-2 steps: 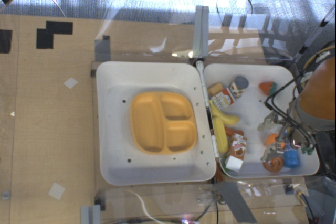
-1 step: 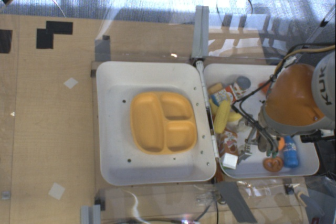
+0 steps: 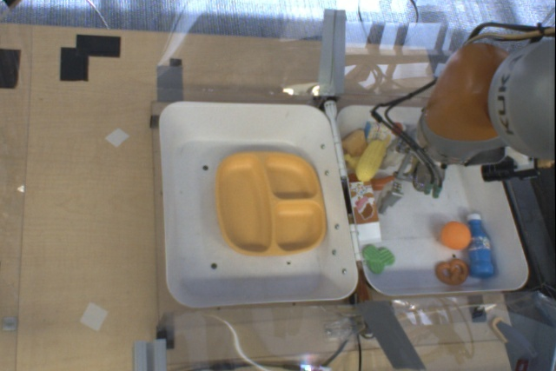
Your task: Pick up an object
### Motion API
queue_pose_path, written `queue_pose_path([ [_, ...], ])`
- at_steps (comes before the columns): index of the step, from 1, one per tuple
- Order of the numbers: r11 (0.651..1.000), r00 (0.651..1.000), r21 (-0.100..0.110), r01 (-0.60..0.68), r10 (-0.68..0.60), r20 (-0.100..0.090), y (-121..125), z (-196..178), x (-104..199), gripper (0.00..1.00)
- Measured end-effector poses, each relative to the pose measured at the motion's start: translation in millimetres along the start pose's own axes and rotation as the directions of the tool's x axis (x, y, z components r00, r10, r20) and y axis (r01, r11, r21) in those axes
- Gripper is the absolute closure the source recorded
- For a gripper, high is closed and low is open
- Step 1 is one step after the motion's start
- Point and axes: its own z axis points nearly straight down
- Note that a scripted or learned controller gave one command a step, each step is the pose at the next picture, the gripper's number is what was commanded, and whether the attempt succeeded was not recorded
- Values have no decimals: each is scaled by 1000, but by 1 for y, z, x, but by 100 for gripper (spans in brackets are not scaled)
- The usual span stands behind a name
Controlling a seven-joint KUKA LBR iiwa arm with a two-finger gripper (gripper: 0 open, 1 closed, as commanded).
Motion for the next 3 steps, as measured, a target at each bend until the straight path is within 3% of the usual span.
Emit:
queue_pose_path([
  [1,1000,1000,-2,7,-7,8,2,-11,-3,100],
  [2,1000,1000,-7,-13,13,-1,72,-146,7,100],
  [3,989,989,2,-148,148,-14,14,-37,5,100],
])
